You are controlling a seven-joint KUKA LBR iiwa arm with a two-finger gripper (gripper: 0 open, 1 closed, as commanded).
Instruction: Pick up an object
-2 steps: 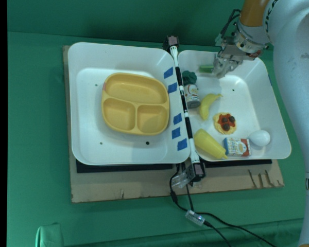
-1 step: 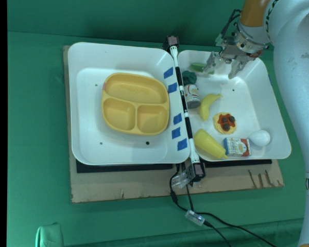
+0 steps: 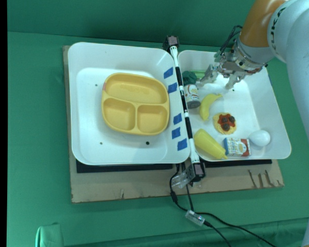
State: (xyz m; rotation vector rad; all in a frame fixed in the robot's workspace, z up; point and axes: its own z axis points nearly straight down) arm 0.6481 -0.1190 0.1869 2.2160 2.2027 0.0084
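My gripper hangs over the back part of the right bin, its fingers spread open with nothing between them. Just below it lies a yellow banana. A small can leans against the divider to the left of the banana, and a dark green item sits behind the can. Nearer the front I see a small pizza, a yellow mustard bottle, a small carton and a white egg.
The left bin holds a yellow divided plate. A taped divider bar runs between the bins. Cables and a small connector lie on the green bench in front.
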